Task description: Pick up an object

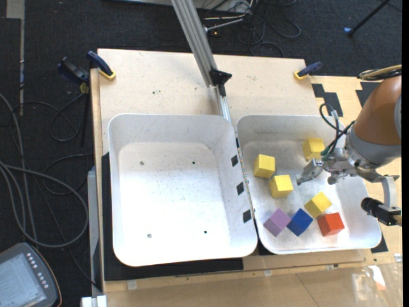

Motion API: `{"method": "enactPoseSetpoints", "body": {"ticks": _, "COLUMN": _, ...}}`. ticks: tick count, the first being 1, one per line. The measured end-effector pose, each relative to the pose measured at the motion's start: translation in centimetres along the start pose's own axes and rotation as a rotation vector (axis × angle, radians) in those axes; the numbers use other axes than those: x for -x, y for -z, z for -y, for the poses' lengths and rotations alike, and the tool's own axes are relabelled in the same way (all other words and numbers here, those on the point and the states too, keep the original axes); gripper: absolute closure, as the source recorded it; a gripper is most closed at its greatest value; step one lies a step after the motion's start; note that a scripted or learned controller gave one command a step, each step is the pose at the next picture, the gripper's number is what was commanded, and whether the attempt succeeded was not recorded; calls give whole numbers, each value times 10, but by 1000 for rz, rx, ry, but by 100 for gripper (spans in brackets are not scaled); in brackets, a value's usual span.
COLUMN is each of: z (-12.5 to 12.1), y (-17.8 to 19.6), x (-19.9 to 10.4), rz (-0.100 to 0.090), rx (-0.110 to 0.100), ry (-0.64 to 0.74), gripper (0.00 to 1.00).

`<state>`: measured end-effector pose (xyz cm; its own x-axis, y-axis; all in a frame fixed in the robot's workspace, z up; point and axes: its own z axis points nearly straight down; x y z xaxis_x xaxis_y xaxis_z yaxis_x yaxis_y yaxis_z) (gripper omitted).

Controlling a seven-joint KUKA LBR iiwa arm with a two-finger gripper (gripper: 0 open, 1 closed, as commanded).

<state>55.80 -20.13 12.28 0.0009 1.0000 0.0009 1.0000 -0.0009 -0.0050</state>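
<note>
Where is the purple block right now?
The purple block lies near the front edge of the right bin, just left of the blue block.

Bright, even overhead light. Two shallow white plastic bins [172,133] near overexposed; soft short shadows beside the blocks. Slight overall softness; dark floor underexposed.
</note>
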Motion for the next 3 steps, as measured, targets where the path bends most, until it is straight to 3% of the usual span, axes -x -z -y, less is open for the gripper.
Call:
{"method": "enactPoseSetpoints", "body": {"ticks": 1, "z": -2, "y": 13, "x": 0, "rz": 2, "rx": 7, "ry": 0, "gripper": 100}}
{"method": "enactPoseSetpoints", "body": {"ticks": 3, "z": -7, "y": 122, "x": -2, "rz": 4, "rx": 12, "ry": 4, "gripper": 100}}
